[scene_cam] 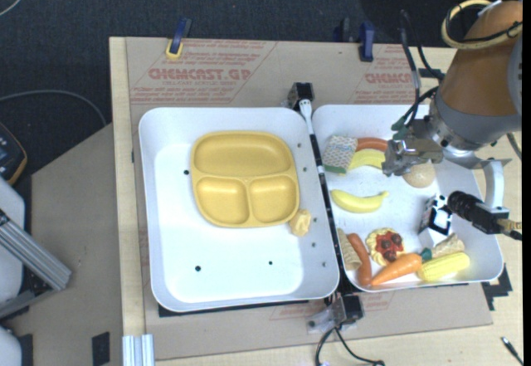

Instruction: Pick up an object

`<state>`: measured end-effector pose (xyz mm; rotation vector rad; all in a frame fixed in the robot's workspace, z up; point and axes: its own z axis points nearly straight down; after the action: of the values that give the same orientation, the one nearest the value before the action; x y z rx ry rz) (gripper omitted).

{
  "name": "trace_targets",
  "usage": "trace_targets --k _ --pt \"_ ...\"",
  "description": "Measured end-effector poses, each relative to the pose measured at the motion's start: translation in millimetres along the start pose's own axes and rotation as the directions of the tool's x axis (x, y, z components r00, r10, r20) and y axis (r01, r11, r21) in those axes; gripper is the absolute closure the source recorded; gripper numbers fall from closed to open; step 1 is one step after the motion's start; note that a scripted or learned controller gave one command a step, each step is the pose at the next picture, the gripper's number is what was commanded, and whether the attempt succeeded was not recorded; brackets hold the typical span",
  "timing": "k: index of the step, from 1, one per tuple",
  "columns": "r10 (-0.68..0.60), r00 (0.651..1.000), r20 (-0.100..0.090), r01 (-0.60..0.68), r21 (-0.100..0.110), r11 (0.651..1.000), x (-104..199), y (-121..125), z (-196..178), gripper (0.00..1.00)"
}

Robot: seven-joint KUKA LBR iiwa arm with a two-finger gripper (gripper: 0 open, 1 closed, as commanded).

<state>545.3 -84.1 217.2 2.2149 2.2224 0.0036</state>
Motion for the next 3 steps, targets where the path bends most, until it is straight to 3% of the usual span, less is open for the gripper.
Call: trace_targets --k 1,3 --pt "0.002 1.0 0.0 -0.002 0.0 1.0 -6.4 3.6 -18.4 1.0" --pt "0.004 1.0 -0.001 -0.004 0.007 1.0 -2.1 9.7 -3.1 1.0"
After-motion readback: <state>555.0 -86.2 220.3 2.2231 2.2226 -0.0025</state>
